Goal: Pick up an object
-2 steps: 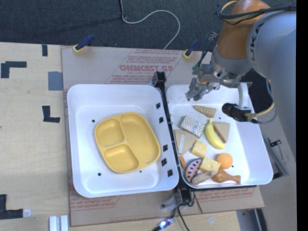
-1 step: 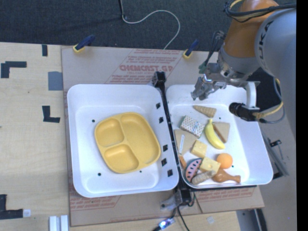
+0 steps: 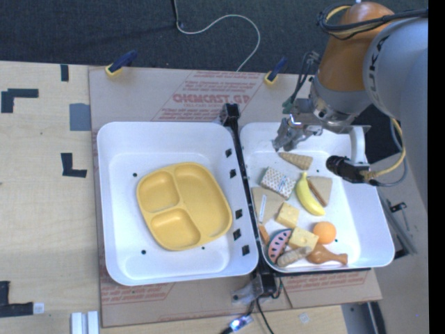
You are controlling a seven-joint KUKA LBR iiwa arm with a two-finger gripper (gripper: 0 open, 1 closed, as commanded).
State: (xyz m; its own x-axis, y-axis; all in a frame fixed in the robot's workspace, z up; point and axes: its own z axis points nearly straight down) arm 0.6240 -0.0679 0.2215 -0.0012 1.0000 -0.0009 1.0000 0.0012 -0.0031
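Note:
My gripper (image 3: 286, 143) hangs over the far part of the right bin (image 3: 368, 221), just above and left of a tan wedge-shaped piece (image 3: 297, 161). Nothing shows between its fingers. Below it in the same bin lie a silver patterned block (image 3: 277, 181), a banana (image 3: 309, 195), a brown wedge (image 3: 321, 186), yellow cheese-like blocks (image 3: 288, 214), an orange ball (image 3: 323, 231), a watermelon slice (image 3: 277, 242) and a chicken drumstick (image 3: 327, 257).
The left bin (image 3: 118, 152) holds a yellow three-compartment plate (image 3: 183, 205). A black divider strip (image 3: 236, 179) runs between the bins. A white cable (image 3: 208, 26) lies on the dark surface behind. Blue clamps (image 3: 121, 62) hold the cardboard base.

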